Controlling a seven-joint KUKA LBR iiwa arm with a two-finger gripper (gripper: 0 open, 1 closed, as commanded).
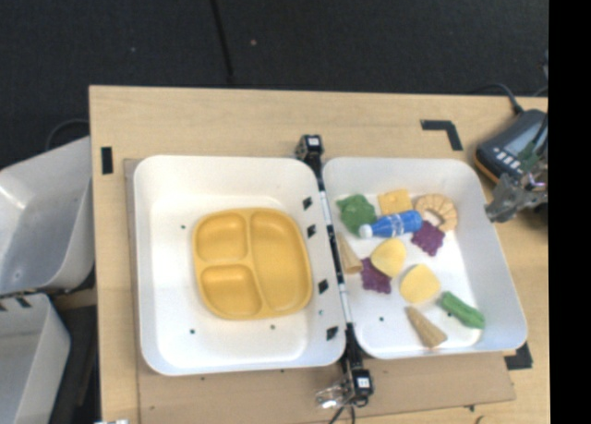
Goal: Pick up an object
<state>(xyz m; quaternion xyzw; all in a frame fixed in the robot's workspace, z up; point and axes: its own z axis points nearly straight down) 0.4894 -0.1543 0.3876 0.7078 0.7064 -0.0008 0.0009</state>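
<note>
Toy foods left of tool

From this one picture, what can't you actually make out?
- Gripper, camera view: small and blurred at the right bin's edge; its state is unreadable.
- Cone-shaped toy: partly tucked against the divider between the bins.
- Blue bottle: label too small to read.

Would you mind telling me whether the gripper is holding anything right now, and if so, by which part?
Nothing is held. The gripper sits at the right bin's outer edge, away from the toys, which all lie in that bin.
</note>
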